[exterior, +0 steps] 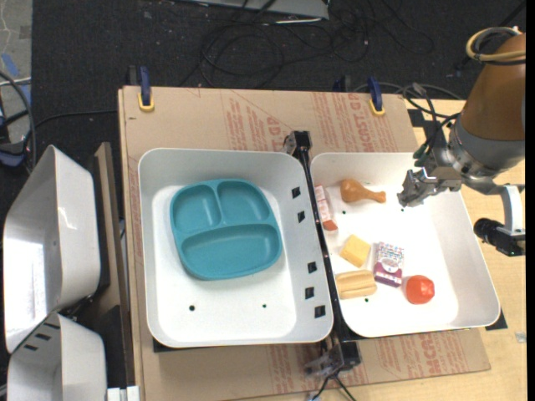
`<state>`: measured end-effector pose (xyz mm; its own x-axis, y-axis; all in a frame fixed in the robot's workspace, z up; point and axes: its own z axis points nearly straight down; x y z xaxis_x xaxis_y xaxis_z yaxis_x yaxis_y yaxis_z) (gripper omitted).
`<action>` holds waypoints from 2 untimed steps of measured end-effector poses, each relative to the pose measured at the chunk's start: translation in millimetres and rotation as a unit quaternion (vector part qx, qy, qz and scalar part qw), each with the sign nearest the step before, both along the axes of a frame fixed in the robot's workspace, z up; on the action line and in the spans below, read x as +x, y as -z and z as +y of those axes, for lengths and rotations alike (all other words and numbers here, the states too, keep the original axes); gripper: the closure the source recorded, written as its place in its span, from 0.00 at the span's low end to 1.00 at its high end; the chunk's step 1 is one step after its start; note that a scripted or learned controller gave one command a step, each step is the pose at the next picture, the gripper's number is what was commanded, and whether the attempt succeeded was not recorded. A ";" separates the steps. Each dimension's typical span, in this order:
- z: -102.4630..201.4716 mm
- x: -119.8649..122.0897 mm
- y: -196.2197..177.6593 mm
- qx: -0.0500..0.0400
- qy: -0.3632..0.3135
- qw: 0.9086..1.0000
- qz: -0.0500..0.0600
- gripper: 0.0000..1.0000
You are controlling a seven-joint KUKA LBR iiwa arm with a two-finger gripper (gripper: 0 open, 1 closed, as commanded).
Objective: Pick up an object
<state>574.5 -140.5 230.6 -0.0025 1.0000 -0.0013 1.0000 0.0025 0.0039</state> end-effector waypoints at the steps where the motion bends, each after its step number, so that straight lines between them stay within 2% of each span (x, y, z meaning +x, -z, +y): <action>1: 56.9 17.2 -8.2 0.001 -0.003 1.000 0.001 1.00; 2: 113.9 36.1 -11.7 0.001 -0.003 1.000 0.001 1.00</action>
